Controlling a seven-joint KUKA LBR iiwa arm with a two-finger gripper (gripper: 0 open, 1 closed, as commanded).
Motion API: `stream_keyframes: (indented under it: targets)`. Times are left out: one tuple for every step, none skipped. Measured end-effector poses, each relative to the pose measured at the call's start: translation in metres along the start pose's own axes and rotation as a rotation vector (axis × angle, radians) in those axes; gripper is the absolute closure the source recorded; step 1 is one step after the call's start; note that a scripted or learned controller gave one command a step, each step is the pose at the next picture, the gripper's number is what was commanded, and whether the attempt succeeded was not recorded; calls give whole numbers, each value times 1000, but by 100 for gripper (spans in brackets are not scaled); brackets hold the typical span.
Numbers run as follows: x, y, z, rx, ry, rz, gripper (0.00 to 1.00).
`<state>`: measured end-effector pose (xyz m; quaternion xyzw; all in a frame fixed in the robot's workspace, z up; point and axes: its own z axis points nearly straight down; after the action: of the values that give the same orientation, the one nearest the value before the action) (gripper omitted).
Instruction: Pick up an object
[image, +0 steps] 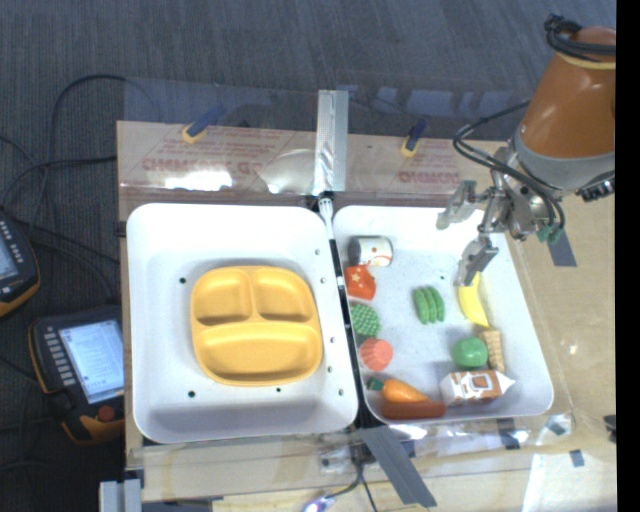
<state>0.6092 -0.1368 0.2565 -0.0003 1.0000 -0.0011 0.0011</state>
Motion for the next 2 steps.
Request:
stream_keyframes:
  targets:
    - [32,-24,161,-1,-2,107,0]
    - [14,10,166,5,-12,-5,0]
